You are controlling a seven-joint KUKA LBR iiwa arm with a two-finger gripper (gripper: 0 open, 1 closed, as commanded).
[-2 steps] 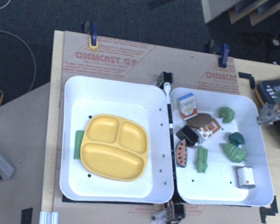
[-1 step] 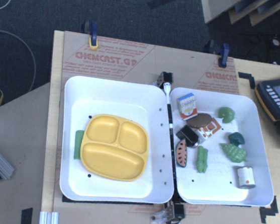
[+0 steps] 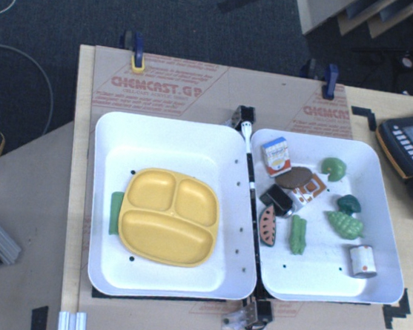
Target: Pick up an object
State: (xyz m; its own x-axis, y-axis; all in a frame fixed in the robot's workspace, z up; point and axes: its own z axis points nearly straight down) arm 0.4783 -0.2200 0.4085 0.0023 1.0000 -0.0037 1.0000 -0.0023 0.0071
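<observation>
- Several small objects I could pick lie in the right shallow white bin (image 3: 387, 242): a small white-and-orange carton (image 3: 276, 153), a brown-and-white packet (image 3: 301, 183), a watermelon slice toy (image 3: 267, 225), a green plastic vegetable (image 3: 298, 234) and a small silver can (image 3: 362, 261).
- In the left shallow white bin (image 3: 103, 185) I see a yellow three-compartment plastic plate (image 3: 171, 216).
- Both bins sit on the brown board tabletop (image 3: 201, 89).
- I cannot tell the state of the jaws.

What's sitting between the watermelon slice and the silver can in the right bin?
In the camera view, a green pickle-like piece lies between the watermelon slice and the silver can; beyond it, bare bin floor.
</observation>
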